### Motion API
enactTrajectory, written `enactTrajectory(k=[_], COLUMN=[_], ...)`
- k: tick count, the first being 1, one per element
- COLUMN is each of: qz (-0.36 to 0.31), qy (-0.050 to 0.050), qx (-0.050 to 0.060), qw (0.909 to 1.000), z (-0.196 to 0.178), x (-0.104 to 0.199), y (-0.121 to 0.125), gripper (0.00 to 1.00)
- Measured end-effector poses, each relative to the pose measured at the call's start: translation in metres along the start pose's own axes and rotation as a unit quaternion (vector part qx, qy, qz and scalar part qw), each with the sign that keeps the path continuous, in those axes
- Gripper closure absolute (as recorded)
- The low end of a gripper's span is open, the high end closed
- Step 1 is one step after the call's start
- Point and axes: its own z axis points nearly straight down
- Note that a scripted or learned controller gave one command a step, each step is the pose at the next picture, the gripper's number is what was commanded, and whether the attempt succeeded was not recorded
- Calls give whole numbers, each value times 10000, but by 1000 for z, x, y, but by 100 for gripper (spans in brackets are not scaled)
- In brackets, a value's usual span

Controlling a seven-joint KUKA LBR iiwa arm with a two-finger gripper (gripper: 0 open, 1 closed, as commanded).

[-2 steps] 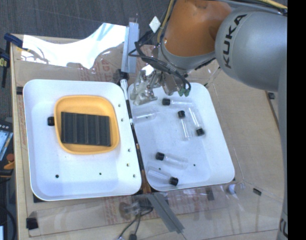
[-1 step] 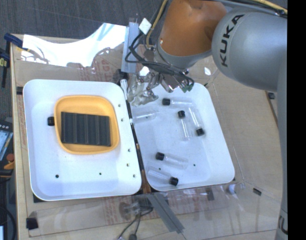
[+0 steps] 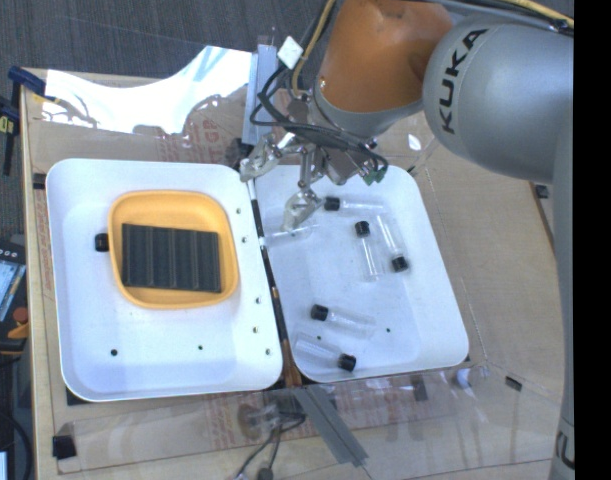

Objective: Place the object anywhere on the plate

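Gripper [image 3: 301,206] hovers over five vials [image 3: 366,246]; one yellow plate [image 3: 135,211].

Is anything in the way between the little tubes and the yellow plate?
Nothing stands on the path. The tubes lie loose in the right bin, and the yellow plate sits in the left bin. Between them are the two low bin walls, side by side, which a carried tube must clear. The gripper hangs over the right bin.

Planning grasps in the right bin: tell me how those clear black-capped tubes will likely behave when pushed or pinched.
The tubes look round and smooth, so they will probably roll on the flat bin floor. They seem small, thin and clear, so likely light and slippery. Several lie at different angles; a nudge may knock one into another.
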Motion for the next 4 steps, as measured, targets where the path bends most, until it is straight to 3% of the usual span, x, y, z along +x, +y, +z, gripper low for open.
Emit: enactTrajectory(k=[1,2,3,4], qz=[-1725,-1619,-1230,-3584], qy=[21,8,2,19], qx=[-22,-11,-1,-32], qw=[9850,9868,9924,9335], z=[44,28,-16,44], x=[-25,-14,1,-2], y=[27,-7,-6,-11], gripper=[0,0,0,0])
